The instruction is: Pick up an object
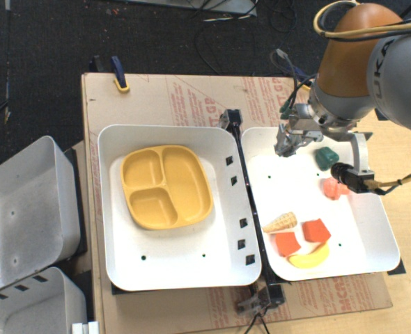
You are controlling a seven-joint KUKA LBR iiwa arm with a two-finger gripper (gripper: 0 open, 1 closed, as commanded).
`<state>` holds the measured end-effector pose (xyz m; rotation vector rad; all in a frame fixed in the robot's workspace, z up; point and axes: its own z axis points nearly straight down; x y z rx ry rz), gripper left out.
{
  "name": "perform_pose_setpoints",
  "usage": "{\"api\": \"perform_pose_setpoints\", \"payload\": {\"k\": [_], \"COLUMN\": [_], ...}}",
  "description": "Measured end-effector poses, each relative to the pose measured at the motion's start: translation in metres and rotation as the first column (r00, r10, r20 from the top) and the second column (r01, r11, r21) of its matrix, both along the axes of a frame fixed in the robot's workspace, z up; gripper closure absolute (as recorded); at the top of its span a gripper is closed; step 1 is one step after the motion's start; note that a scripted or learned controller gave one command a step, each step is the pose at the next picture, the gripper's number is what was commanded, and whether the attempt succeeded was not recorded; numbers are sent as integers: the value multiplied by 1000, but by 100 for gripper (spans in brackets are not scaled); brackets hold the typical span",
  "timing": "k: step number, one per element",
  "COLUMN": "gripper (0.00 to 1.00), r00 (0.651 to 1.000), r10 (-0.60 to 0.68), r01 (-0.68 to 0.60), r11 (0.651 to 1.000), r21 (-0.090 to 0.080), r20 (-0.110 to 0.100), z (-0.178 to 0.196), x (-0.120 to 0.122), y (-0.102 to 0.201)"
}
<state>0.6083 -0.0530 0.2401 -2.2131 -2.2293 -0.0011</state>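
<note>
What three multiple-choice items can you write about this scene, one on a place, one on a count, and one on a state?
1. Where does the yellow divided plate lie?
A. in the left bin
B. in the right bin
C. on the black floor

2. How many orange blocks lie in the right bin?
A. none
B. two
C. five

3. What is the state of the gripper?
A. it grips the plate
B. it hangs over the far left corner of the right bin, with nothing seen between its fingers
C. it lies flat on the cardboard

Answers:
1. A, as the plate sits inside the left bin's white walls.
2. B, as one block and another block lie near the front.
3. B, as it is above that bin, apart from the objects.
</note>
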Motion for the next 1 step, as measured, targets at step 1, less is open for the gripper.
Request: {"api": "perform_pose_setpoints", "payload": {"k": [1], "gripper": [100], "r00": [1000], "r10": [0], "r01": [0], "r11": [1000], "r21": [0], "r20": [-2], "z": [-10], "x": [-3], "y": [57]}}
